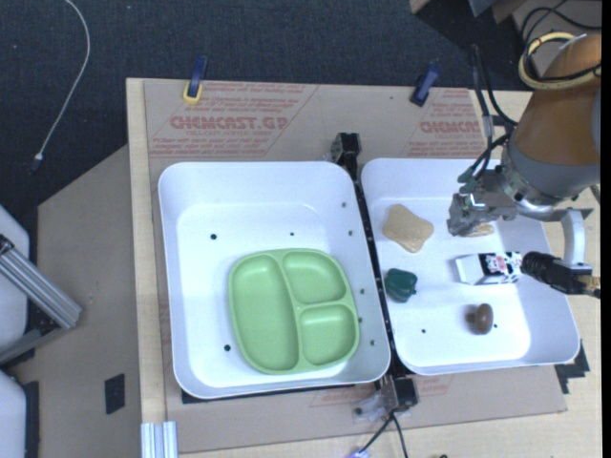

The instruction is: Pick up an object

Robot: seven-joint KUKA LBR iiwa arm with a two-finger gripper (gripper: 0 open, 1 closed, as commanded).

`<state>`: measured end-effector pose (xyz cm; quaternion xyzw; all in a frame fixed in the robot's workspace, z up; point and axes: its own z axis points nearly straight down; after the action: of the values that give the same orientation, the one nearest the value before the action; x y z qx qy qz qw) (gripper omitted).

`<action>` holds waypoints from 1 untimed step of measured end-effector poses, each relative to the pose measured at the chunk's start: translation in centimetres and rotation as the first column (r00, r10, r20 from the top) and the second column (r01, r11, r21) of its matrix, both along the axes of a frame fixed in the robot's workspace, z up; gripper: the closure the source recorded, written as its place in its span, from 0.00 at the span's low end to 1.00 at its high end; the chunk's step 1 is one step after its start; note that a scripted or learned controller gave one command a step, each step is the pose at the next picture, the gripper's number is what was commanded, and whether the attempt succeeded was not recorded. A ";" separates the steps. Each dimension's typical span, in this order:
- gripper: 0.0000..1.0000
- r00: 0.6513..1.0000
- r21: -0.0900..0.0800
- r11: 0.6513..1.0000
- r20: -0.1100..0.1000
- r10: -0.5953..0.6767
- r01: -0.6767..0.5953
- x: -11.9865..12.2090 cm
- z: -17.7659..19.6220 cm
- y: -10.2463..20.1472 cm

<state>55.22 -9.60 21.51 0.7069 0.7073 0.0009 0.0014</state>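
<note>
— Four loose things sit in the right bin [544,351], as far as I can count: a tan, bread-like piece [409,228] toward the inner wall, a small dark green object [399,284] below it by the divider, a white and black packet [489,267] more to the middle, and a brown lump [479,318] nearer the front.

— And the arm? Has it got hold of any of them?

— Not that I can see. The gripper [468,215] hangs over the back part of that bin, just beside the tan piece and a little above the packet. Something pale peeks out just under it, but I can't tell what. Whether it's spread or closed I can't tell from here; it's a grey blur.

— So the pick hasn't happened?

— I'd judge it barely begun. Everything I named lies flat on the bin floor, untouched. The descent, the grasp and the lift all look left to do.

— What about the left bin [191,198]?

— It holds a green divided plate [291,308], well apart from the arm.
</note>
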 end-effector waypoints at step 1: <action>1.00 1.000 0.004 1.000 -0.006 0.004 -0.004 -0.8 -0.8 4.9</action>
<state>54.42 -4.75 20.72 0.7054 0.7088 0.0000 -0.0020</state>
